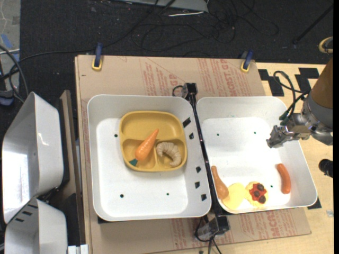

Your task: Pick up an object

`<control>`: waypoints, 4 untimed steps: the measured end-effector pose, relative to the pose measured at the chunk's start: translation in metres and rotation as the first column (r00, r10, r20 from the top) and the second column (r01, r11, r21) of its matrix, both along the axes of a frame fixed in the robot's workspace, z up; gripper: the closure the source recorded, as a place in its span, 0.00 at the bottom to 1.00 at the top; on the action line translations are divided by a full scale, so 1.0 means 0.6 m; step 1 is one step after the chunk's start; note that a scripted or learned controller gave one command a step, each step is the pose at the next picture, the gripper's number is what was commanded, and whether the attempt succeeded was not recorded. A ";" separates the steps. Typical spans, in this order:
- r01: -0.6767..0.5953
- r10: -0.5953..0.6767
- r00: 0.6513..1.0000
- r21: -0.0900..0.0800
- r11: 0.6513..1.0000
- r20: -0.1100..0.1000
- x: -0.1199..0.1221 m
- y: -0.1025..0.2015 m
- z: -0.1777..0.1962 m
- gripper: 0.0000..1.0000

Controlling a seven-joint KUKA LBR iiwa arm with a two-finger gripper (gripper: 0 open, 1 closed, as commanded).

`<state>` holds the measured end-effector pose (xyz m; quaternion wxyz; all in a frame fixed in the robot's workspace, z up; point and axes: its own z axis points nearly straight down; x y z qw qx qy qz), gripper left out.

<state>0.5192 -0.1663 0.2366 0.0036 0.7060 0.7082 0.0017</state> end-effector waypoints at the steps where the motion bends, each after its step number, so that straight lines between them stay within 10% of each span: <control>1: 0.000 0.000 1.000 0.000 1.000 -0.001 0.002 0.000 0.074 1.00; 4: -0.004 0.004 1.000 0.003 1.000 -0.007 0.094 0.216 0.035 1.00</control>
